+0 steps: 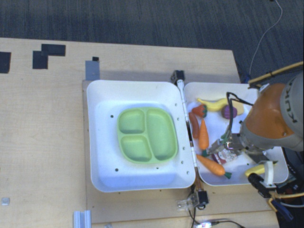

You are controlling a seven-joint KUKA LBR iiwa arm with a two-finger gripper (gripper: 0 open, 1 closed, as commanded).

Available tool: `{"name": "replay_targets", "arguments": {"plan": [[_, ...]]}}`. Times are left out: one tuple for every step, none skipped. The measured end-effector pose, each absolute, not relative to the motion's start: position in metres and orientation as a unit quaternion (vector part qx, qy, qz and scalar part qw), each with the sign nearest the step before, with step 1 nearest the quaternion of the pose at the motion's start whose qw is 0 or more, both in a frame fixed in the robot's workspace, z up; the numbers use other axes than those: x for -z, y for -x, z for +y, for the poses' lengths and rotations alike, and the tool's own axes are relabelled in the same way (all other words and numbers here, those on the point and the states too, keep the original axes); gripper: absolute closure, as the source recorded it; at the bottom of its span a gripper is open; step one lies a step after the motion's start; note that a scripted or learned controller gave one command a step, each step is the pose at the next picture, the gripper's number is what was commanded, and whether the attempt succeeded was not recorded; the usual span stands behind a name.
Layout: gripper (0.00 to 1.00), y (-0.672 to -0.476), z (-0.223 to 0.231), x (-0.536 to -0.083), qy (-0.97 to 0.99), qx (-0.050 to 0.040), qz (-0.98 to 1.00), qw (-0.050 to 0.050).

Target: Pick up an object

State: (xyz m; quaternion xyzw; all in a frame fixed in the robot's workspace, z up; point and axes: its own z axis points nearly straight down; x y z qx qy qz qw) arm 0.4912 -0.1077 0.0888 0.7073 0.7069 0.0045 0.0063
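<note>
The right white bin holds several toy foods. An orange carrot lies lengthwise near the bin's left wall, and a second carrot lies slanted near the front left corner. A red pepper and a yellow banana sit at the back, with a purple piece beside the banana. My gripper hangs low over the bin's middle, just right of the upright carrot and above the slanted one. The arm's orange band hides the bin's right part.
The left white bin holds a green divided plate. A yellow piece lies at the right bin's front right. A ridge separates the two bins. Cables run near the bench's front edge.
</note>
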Motion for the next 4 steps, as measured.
{"name": "replay_targets", "arguments": {"plan": [[1.00, -0.493, -0.107, -0.099, -0.706, -0.0056, 0.708, 0.008], [1.00, -0.550, -0.048, -0.185, -0.705, -0.0020, 0.709, 0.001], [1.00, -0.601, 0.014, -0.204, -0.705, -0.0015, 0.710, 0.000], [1.00, -0.527, -0.011, -0.184, -0.706, 0.0000, 0.708, 0.000]]}}
